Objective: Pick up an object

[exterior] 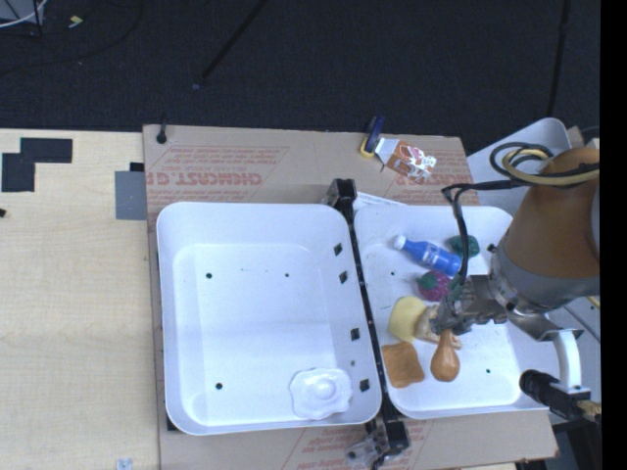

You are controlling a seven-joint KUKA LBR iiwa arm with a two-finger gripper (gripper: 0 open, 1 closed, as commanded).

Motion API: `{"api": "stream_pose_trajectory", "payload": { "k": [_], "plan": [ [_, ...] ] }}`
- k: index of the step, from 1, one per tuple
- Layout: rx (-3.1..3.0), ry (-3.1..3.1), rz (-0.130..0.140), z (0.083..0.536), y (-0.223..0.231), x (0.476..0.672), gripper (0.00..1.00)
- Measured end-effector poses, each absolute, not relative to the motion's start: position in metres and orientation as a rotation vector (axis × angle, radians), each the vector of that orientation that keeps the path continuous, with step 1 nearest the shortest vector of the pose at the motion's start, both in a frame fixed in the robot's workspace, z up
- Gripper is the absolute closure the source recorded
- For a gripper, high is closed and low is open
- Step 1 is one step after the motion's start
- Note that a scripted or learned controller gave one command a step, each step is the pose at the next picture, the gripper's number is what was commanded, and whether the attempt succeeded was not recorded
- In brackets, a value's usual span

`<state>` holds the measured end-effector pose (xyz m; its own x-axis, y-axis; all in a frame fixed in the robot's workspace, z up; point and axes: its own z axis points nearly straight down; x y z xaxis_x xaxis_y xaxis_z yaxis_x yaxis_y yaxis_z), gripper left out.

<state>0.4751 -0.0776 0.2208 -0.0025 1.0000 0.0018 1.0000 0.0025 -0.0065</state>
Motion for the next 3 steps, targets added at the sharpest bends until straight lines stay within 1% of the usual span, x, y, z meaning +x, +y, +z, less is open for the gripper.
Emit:
{"api": "stream_pose_trajectory", "payload": {
  "k": [1,2,3],
  "plan": [
    [-2.215,-2.227,-0.001,0.275,-0.01,0.499,1.0],
    [-2.207,-2.226,0.006,0.25,0.072,0.49,1.0],
    [-2.221,-2.218,0.006,0.252,0.05,0.493,1.0]
  ]
}}
